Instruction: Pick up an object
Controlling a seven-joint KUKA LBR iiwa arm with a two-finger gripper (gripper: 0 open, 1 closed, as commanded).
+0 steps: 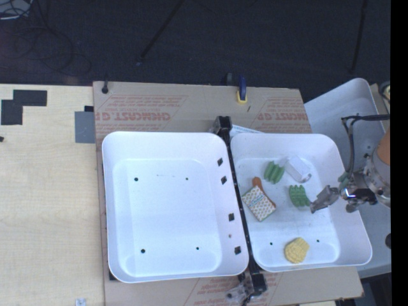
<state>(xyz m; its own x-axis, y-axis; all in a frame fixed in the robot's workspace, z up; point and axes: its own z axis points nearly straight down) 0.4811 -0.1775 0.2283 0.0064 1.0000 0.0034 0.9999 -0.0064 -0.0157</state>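
Observation:
The right bin (347, 250) holds several small objects. Two green pieces lie near its middle, one at the back (274, 172) and one further right (298, 195). A clear plastic item (298, 169) lies between them at the back. A patterned white packet (259, 204) with an orange piece (256, 182) at its top lies by the left wall. A yellow round object (296, 250) rests near the front. My gripper (320, 201) reaches in over the right side of this bin, just right of the nearer green piece, with nothing seen in it.
The left bin (118, 171) stands beside the right one, with a black divider (231, 196) between them. Both rest on a cardboard sheet (166, 110) on the wooden bench. The arm (373, 187) enters over the right bin's right wall.

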